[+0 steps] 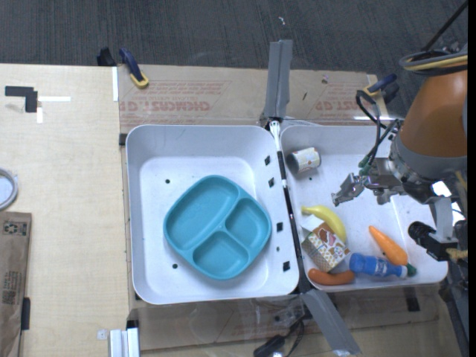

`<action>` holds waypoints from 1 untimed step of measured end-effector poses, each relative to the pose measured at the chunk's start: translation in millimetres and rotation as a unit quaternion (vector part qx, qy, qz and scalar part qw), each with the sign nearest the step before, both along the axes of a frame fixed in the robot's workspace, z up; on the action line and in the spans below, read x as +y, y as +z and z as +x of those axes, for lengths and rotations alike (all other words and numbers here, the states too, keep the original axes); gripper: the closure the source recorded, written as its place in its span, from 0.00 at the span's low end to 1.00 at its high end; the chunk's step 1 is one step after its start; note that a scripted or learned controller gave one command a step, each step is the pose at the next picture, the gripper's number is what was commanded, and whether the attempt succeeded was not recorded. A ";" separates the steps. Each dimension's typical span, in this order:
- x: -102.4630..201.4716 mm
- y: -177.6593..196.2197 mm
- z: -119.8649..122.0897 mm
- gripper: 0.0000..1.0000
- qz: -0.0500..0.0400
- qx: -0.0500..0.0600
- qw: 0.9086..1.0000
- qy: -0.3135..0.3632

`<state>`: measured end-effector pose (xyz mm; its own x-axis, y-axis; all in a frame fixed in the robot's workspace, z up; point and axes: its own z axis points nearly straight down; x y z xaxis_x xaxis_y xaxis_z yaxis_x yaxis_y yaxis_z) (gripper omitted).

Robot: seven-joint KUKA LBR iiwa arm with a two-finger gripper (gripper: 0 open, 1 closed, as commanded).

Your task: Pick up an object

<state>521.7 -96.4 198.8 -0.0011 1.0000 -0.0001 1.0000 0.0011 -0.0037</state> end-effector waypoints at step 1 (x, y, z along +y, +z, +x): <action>-12.1 -88.3 -30.5 0.00 0.000 -0.011 0.997 0.078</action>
